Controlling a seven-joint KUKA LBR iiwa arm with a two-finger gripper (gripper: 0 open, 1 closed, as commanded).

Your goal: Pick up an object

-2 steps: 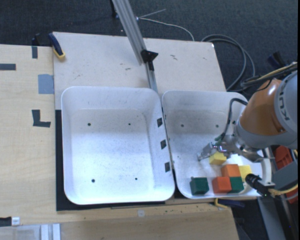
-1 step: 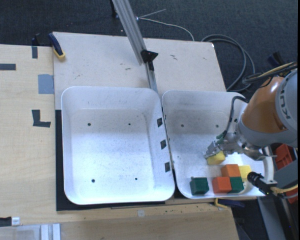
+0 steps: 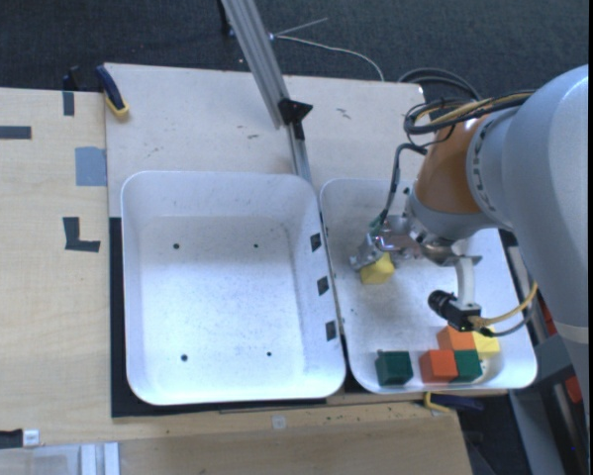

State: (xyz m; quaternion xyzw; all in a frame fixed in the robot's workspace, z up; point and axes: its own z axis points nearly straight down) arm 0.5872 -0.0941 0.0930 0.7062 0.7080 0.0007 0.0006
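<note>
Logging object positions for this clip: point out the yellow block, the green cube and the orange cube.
yellow block [image 3: 376, 272], camera view, front face.
green cube [image 3: 393, 367], camera view, top face.
orange cube [image 3: 438, 365], camera view, top face.

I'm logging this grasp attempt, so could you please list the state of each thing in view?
gripper: low in the right bin, at the yellow block.
yellow block: on the bin floor.
green block: resting, apart.
block cluster: piled in the corner.
left bin: resting on the bench.

Robot lab, taped bench [image 3: 39, 265], white bins [image 3: 138, 295]
</note>
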